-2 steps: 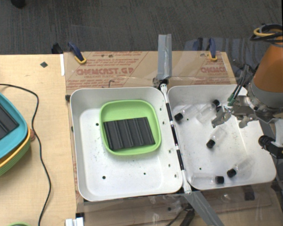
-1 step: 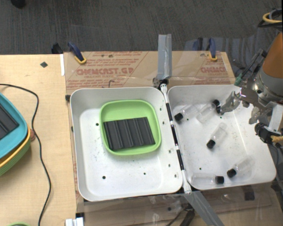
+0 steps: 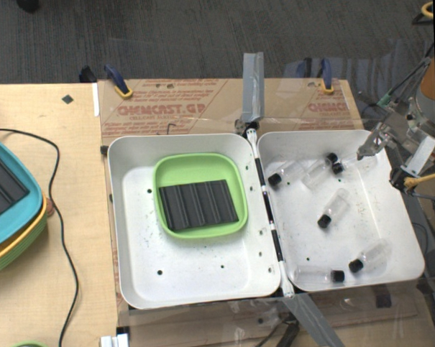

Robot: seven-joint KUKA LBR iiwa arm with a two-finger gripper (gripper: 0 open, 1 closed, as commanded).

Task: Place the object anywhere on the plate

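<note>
My gripper (image 3: 366,150) hangs over the right white bin's (image 3: 394,269) far right edge; can't tell the fingers' state. Clear plastic vials with black caps (image 3: 331,209) lie scattered in that bin. Green square plate (image 3: 235,172) with dark ribbed insert (image 3: 199,204) sits in left white bin (image 3: 133,230).

Dark grey carpet floor (image 3: 197,26) behind a pale wooden bench (image 3: 49,284)

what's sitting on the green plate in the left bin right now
A dark ribbed rectangular insert lies flat on the green plate, covering most of its floor. That covered floor is hidden. The clear, black-capped vials are scattered in the right bin, not on the plate.
</note>
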